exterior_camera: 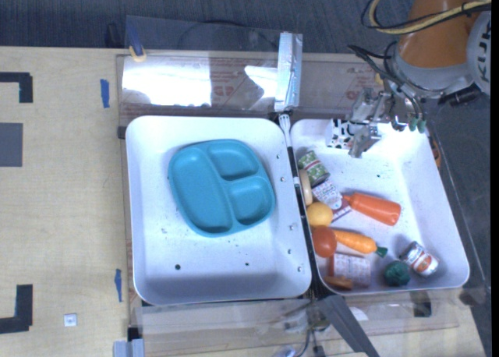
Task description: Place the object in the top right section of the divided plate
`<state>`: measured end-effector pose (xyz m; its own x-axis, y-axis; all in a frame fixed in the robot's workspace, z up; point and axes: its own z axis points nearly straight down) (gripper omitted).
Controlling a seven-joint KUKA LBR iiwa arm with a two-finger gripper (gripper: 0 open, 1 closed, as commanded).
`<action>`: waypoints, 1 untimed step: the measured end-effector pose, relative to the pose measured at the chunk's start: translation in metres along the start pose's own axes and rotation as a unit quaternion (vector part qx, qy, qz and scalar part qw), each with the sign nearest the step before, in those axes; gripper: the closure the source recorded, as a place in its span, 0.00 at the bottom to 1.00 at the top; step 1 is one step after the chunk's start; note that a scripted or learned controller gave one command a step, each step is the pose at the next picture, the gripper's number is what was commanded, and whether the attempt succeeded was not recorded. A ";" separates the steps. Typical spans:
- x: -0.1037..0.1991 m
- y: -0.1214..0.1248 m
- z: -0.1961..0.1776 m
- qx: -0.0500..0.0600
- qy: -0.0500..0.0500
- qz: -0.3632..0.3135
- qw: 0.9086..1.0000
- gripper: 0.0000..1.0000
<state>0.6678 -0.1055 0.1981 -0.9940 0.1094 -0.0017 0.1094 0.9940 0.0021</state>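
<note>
Objects for the task lie heaped in the right bin point(448, 215): an orange bottle-shaped piece point(373, 206), a carrot point(357, 242), a yellow lemon-like ball point(318, 214), a green lump point(396, 273), a small can point(419, 259) and some small packets along the bin's left wall. Which one is meant cannot be told, and none of them is lifted. At the upper right of the frame the gripper point(363, 134) hangs over the bin's far corner, next to a small black-and-white piece point(337, 135); whether it is spread or pressed together cannot be told, and nothing can be seen held in it.

So the picking step looks to be in hand, with no placing begun. The blue divided plate point(221, 185) sits in the left bin point(148, 254), and its upper-right section point(231, 158) looks bare. The next move calls for a firm grasp, a lift above the ridge where the two bins meet, and travel leftward.

Room over the plate is open. The tight spots are the right bin's far wall close to the gripper and the crowding among the toys.
</note>
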 end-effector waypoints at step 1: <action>0.030 -0.017 0.020 0.001 0.001 0.102 0.995 1.00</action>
<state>0.6365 -0.1187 0.1779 -0.9512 0.3085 0.0004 0.3085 0.9512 0.0009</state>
